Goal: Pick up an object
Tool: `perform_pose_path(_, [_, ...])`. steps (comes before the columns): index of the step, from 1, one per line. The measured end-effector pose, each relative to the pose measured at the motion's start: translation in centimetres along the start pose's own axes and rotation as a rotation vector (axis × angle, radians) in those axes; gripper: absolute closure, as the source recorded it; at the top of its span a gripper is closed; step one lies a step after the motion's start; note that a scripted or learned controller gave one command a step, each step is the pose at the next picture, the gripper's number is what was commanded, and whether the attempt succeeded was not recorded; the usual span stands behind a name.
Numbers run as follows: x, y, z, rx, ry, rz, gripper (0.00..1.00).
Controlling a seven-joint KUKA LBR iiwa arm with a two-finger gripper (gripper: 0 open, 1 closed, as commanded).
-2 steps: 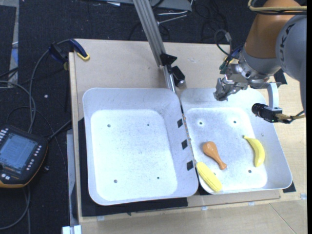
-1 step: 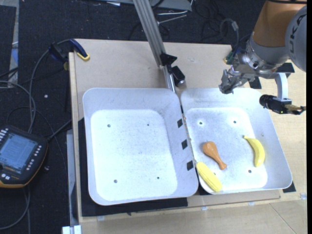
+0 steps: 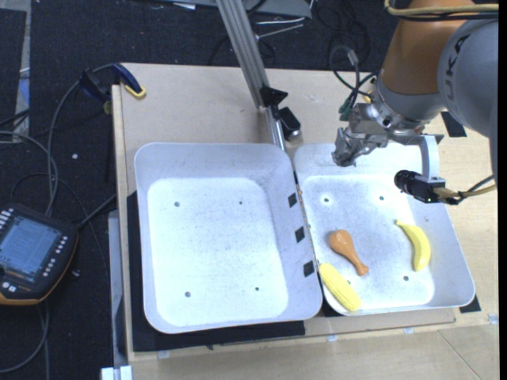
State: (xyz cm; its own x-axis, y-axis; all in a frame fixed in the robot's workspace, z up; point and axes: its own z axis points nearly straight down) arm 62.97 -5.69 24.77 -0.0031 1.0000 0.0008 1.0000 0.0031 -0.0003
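Our arm reaches in from the right, wrist bent downward.
We see the grey arm point(image 3: 467, 62) with its orange band point(image 3: 424, 38) at the far right, and the gripper point(image 3: 348, 153) hanging to its left, pointing down; we cannot make out how its tips are set.

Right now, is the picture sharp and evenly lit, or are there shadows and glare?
Camera view: lighting is even and soft, with faint shadows under the banana, the drumstick and the corn cob; the white bins look bright but keep their speckles, so no harsh glare; the toys are fairly sharp, while the pincer looks slightly soft.
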Motion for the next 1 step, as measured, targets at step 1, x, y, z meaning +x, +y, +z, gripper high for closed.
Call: perform_pose_path(1, [5.27,-2.08,1.2,0.001,0.0,-0.001,1.0])
